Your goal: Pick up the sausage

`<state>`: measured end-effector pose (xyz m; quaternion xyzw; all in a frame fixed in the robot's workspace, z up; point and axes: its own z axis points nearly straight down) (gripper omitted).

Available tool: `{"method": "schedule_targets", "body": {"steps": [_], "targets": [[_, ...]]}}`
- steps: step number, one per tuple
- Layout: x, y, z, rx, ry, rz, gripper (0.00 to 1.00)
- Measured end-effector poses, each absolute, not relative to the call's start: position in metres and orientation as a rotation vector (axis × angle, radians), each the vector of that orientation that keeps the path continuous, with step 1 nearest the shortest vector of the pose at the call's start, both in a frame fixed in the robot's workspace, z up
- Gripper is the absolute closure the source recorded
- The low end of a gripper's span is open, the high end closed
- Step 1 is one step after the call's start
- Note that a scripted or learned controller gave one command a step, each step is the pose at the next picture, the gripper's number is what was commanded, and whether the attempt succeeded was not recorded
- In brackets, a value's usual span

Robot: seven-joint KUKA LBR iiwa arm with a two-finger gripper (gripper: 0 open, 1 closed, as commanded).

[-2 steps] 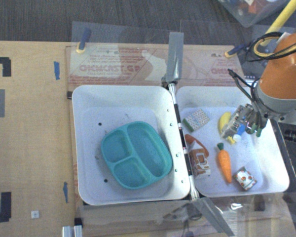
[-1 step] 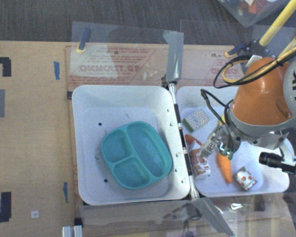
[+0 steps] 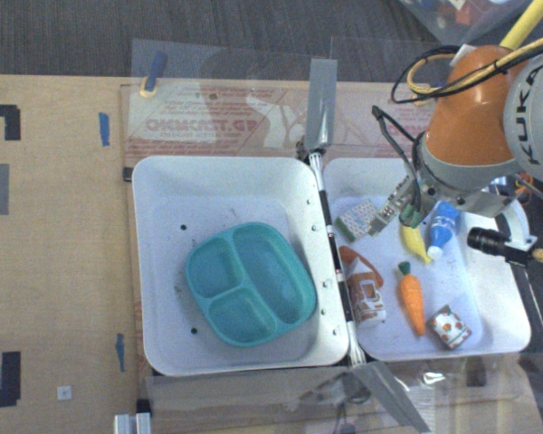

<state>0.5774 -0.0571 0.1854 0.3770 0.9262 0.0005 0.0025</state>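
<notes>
Orange band: it wraps the grey arm (image 3: 489, 107) above the wrist, with the black letters "KUKA" on the grey part beside it.
Writing: faint red print shows on the cardboard behind the bins, too blurry to read.
Arm: it comes in from the right and bends down over the right bin (image 3: 511, 328).
Hand (image 3: 405, 208): low in the right bin's back part; I cannot tell how it is set.
Sausage (image 3: 356, 262): maybe the small reddish-brown curved thing at the right bin's left edge, near the divider.
Nearby: a carrot (image 3: 413, 301), a banana (image 3: 414, 240), a blue bottle (image 3: 441, 227).
Left bin (image 3: 158, 242): it holds a teal plate (image 3: 250, 283) with three parts.
</notes>
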Motion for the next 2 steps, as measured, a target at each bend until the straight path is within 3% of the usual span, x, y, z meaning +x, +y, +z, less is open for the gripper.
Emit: {"method": "schedule_targets", "body": {"steps": [1, 2], "targets": [[0.620, -0.077, 0.235, 0.857, 3.013, 0.001, 1.00], [0.612, -0.117, 0.152, 0.307, 3.122, 0.001, 1.00]]}}
